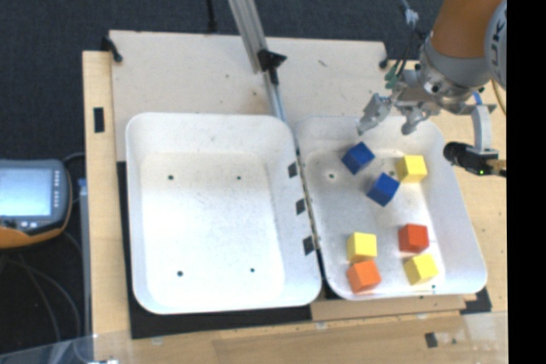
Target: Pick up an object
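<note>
the arm point(467, 17) comes in at the upper right of the frame, its orange band above a grey wrist. the gripper point(392, 117) hangs over the upper edge of the right bin point(456, 209), its two fingers point(372, 114) spread apart with nothing between them. it sits just above and to the right of the nearest blue cube and does not touch it.

seven cubes lie in the right bin. one blue cube point(357, 158) is in the bin's upper part, left of centre. a second blue cube point(383, 188) lies just below and to the right of it. a yellow cube point(412, 168) sits to the right of the two, close to the second blue one. lower down, a red cube point(413, 238) lies toward the right side. a yellow cube point(362, 245) is left of it, with an orange cube point(364, 275) right below, close or touching. another yellow cube point(421, 268) sits near the lower right corner, under the red one.

the left bin point(145, 141) fills the centre left of the frame, beside the right bin. a slanted metal bar point(241, 0) runs from the top of the frame down to the gap between the bins. a small screen device point(30, 196) sits at the left edge.
</note>
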`<state>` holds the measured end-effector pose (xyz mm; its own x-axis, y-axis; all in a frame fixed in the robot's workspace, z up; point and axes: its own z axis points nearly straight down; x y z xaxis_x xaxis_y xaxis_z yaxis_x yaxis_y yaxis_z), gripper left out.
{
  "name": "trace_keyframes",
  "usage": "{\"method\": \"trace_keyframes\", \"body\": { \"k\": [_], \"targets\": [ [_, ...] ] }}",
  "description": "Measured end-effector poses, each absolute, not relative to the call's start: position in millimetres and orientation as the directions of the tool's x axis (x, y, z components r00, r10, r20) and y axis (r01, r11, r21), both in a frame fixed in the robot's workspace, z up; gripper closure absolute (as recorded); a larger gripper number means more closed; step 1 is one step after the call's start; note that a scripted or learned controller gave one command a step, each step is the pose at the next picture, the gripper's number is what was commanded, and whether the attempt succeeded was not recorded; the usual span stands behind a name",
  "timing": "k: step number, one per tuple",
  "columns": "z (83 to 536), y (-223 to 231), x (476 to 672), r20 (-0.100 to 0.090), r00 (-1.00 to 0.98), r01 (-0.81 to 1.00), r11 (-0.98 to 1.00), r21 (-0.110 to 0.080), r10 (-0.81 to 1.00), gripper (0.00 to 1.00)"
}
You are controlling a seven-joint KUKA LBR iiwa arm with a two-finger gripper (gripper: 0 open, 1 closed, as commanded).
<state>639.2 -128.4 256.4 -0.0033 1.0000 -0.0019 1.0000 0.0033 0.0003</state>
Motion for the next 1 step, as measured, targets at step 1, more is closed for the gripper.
{"method": "trace_keyframes", "body": {
  "k": [1],
  "targets": [
    [256.4,-128.4,639.2,-0.002,-0.004,1.000,0.004,0.000,1.000,0.00]
  ]
}}
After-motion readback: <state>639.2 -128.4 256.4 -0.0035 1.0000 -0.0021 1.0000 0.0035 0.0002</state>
